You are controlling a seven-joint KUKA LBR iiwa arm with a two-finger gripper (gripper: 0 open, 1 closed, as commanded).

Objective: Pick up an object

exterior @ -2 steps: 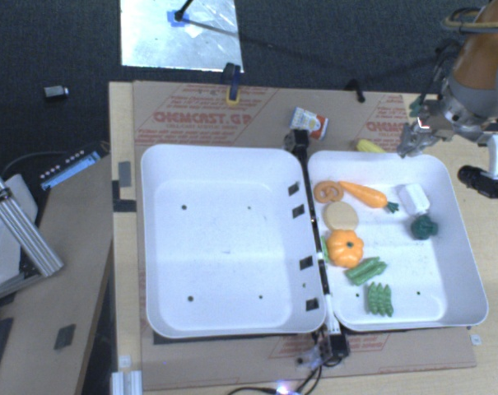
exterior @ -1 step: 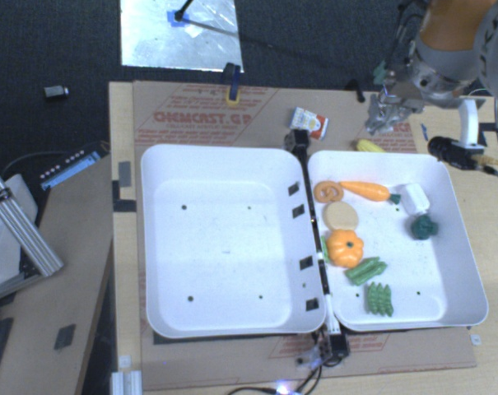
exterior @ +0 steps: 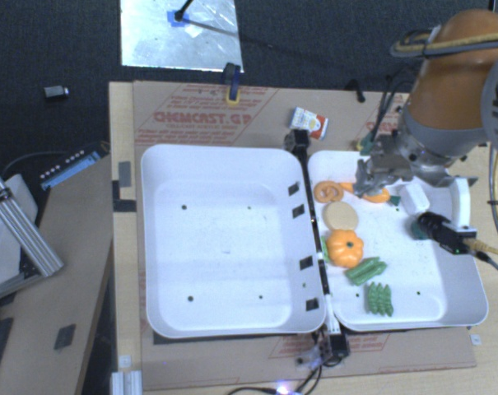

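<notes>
While the gripper [exterior: 370, 183] hung low over the right bin [exterior: 446, 303] beside the pretzel [exterior: 328, 192], apparently for a pick, we could not tell its jaw state.

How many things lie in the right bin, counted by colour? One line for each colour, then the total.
Orange: 3, pretzel, pumpkin, piece under the gripper
Green: 2, pods
Beige: 1, round disc
Total: 6
</notes>
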